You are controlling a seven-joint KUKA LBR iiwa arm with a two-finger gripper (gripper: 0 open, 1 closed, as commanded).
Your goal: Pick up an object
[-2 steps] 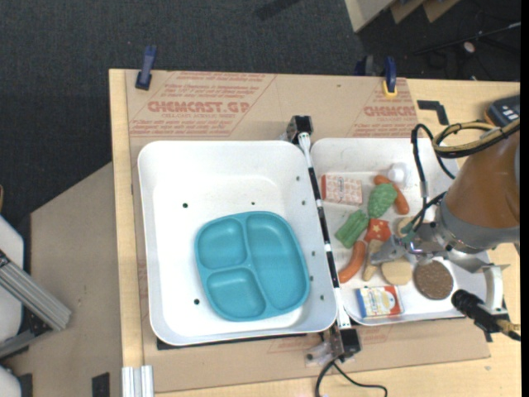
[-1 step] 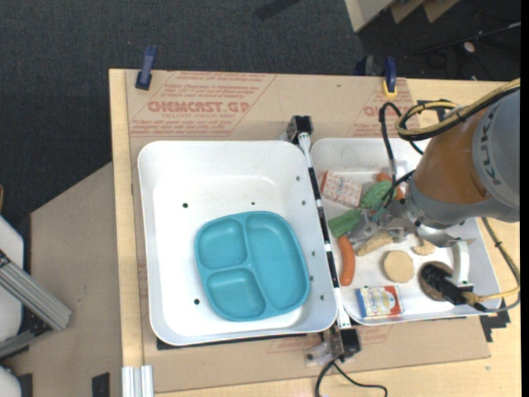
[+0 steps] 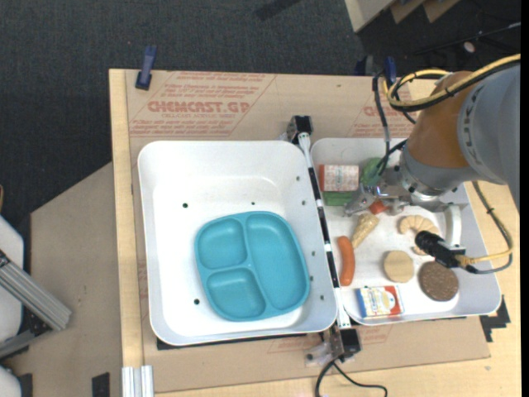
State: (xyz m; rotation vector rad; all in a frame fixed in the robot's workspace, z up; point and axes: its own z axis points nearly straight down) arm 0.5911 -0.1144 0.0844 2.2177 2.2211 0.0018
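Note:
My gripper (image 3: pixel 369 201) hangs low over the upper middle of the right bin (image 3: pixel 488 292), beneath the grey wrist and orange band (image 3: pixel 438 131). Its tip sits just above a pale yellow tapered piece (image 3: pixel 364 230) and next to a small orange bit (image 3: pixel 377 208). A white can with a red label (image 3: pixel 339 176) lies to its left, and a green item (image 3: pixel 374 170) is partly hidden behind it. Also in this bin are a red sausage (image 3: pixel 346 260), a pale croissant-like piece (image 3: pixel 416 223), a tan disc (image 3: pixel 397 265), a brown disc (image 3: pixel 437 280) and a small printed carton (image 3: pixel 380 301).
The left bin (image 3: pixel 165 180) holds a blue divided plate (image 3: pixel 250 265). A rail with black clamps (image 3: pixel 318 213) separates the two bins. Cables (image 3: pixel 479 259) loop from the wrist across the right bin's right side. Both bins rest on a cardboard sheet (image 3: pixel 198 98).

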